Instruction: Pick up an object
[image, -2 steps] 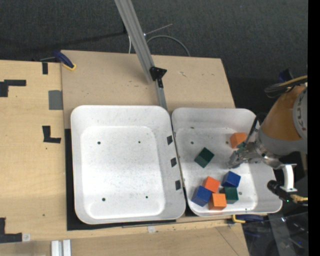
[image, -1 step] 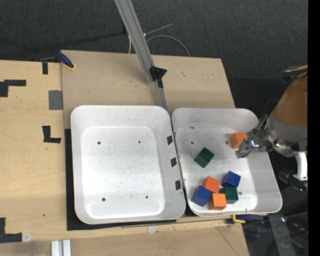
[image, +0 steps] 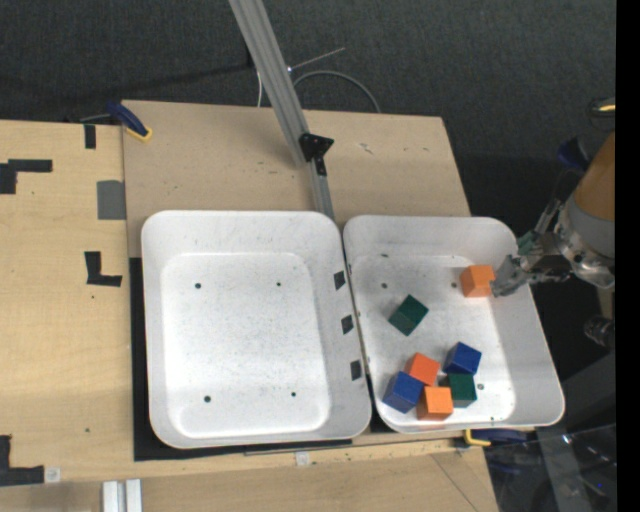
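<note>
Wooden bench (image: 60, 300) fills the left side, with bits of black tape stuck on it. Next we see the left white bin (image: 165, 240), which has tiny dark specks on its floor. Beside it, touching along one edge, sits the right white bin (image: 430, 232). We see a dark green block (image: 407, 314) alone near its middle. Closer to the front edge, a bunch of blocks huddle together: a blue block (image: 402, 391), a red-orange block (image: 423, 367), an orange block (image: 436, 402), a small green block (image: 462, 388) and another blue block (image: 463, 357). Up by the right wall sits one more orange cube (image: 477, 281). Our gripper (image: 508, 275) is right next to that cube, maybe touching it. We think it is going for that one, since it sits apart and is easy to reach.
</note>
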